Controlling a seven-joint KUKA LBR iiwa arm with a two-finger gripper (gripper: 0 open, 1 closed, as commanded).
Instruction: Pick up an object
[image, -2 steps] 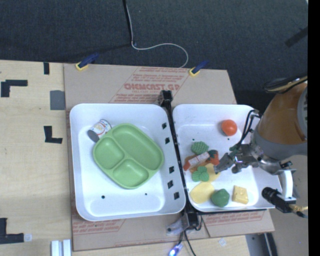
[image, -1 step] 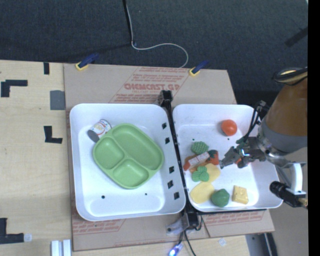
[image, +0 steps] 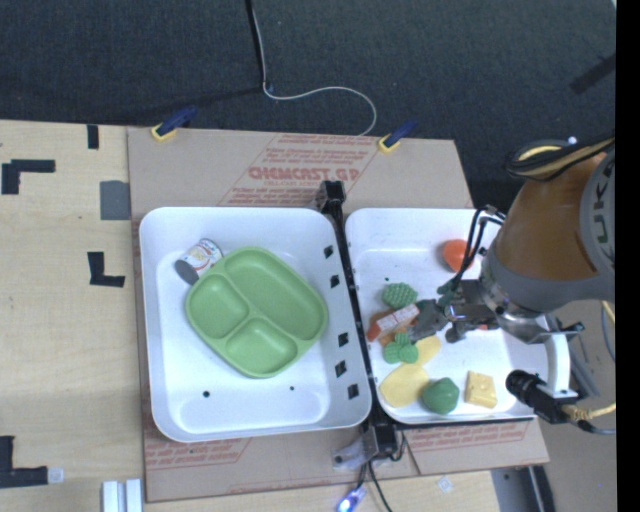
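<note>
The jaws (image: 432, 318) sit low over the right bin (image: 400, 235), near its middle, just beside a small orange-red packet (image: 392, 321). Whether the jaws are spread or closed cannot be told; their dark tips blur into the clutter beneath them, and nothing can be seen caught between them.

The packet is a narrow, flat piece, orange-red with a pale label. Its long axis runs across the bin at a slight slant, the right end raised toward the jaws and the left end pointing at the divider between the bins.

A bumpy green ball (image: 399, 295) lies just above the packet and a dark green leafy piece (image: 402, 350) just below. A yellow lump (image: 403, 383), a round green thing (image: 439, 396) and a yellow cheese wedge (image: 481, 390) lie along the near wall. An orange object (image: 455, 252) sits toward the far side, partly behind the arm.

The arm (image: 550, 235) comes in from the right, its orange band above the grey wrist, bent down over the bin.

In the left bin (image: 170, 330), a green divided plate (image: 257, 310) lies with a small can (image: 199, 259) at its upper-left edge. Both bins rest on cardboard on the table (image: 60, 330).
</note>
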